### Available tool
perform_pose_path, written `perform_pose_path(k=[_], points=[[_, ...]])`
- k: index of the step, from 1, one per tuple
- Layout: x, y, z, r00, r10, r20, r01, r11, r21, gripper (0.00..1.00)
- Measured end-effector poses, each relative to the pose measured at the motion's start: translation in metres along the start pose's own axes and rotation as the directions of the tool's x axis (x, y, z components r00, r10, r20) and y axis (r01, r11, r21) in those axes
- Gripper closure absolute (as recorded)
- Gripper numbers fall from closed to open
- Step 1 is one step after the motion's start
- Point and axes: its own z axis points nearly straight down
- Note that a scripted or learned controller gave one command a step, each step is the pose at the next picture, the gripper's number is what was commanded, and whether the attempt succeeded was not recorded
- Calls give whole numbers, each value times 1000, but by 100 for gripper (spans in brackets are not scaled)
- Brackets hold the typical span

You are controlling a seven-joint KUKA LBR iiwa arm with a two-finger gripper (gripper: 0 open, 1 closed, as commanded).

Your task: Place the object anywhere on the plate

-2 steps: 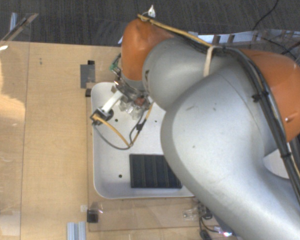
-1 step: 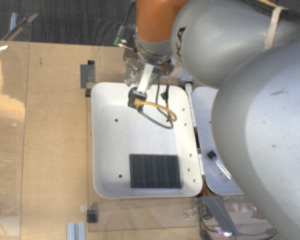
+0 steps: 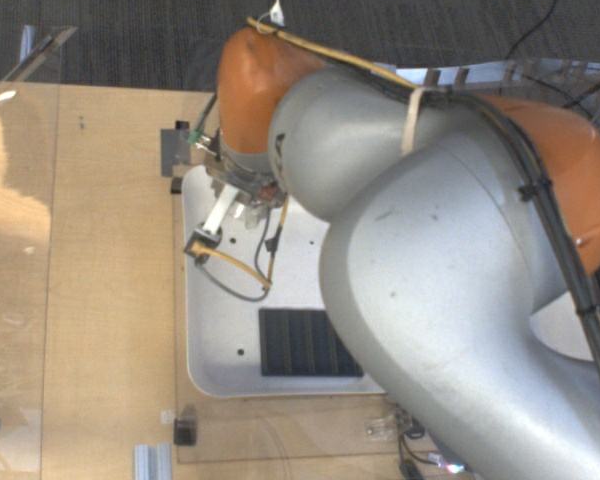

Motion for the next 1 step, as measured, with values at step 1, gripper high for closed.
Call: perform_pose_path(k=[1], points=[[2, 2, -21, 999, -39, -7, 38, 999, -10, 100]])
